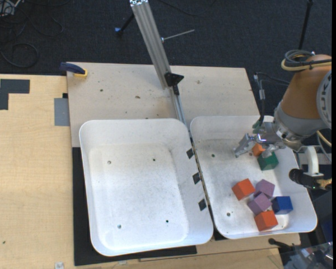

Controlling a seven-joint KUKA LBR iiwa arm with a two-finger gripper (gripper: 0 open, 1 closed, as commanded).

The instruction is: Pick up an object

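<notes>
A: Arm (309, 102) reaches in from the right, over the far part of the right bin (221, 130). Gripper (256, 145) is down low there, metal fingers (243, 148) splayed toward the left

B: Holding anything?

A: Small orange thing (260, 148) sits right at the fingers, green block (267, 161) touching it on the near side. Can't tell whether the orange piece is gripped or just lying against the fingers. Whether they are released or clenched, can't tell either

B: Rest of the pile?

A: Near right corner of the same bin: orange cube (243, 189), two purple blocks (262, 195), blue block (281, 204), another orange block (266, 220), the last four packed close. Orange cube stands a little apart to the left. Left bin (95, 133) has only bare white floor where I look

B: Step?

A: Judging by the pose, the grasp attempt itself, at the orange-and-green pair

B: Next move needs?

A: Firm closure on one piece, then a straight lift. Green block crowds the target, so it may get nudged or the catch may slip. If the lift comes up bare, the lone orange cube looks the easier pick
</notes>
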